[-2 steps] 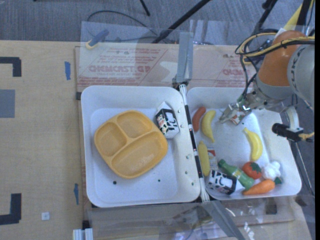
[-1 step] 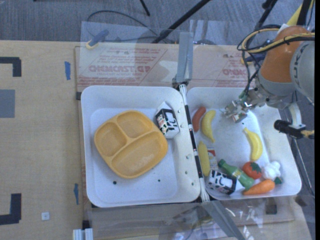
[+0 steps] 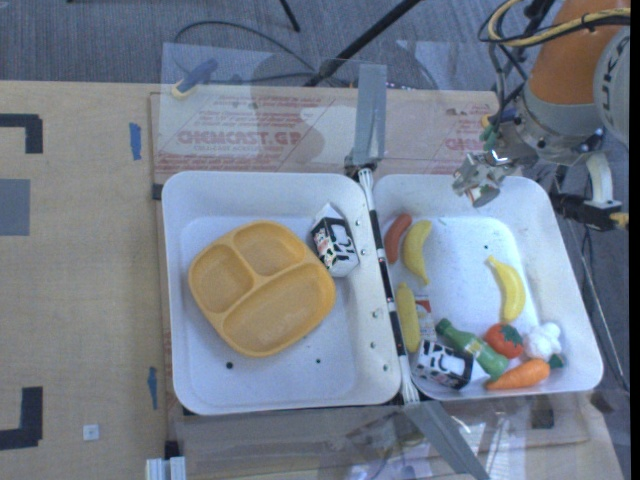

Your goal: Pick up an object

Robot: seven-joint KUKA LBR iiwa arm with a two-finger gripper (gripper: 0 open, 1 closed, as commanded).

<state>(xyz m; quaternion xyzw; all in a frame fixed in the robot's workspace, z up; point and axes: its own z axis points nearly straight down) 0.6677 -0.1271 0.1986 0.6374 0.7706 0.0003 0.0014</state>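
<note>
End effector (image 3: 478, 178) over right bin's (image 3: 560, 268) far rim, finger state unclear, bare floor below.

clear plastic sheet (image 3: 262, 118) (printed red) behind two white bins (image 3: 190, 368), blue tape (image 3: 135, 140) nearby

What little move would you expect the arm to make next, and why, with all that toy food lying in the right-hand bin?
Probably a short move inward and down. The gripper hangs over the far rim of the right bin with nothing between its fingers, while the toys lie further in. The nearest are a yellow banana and another banana beside a red sausage.
</note>
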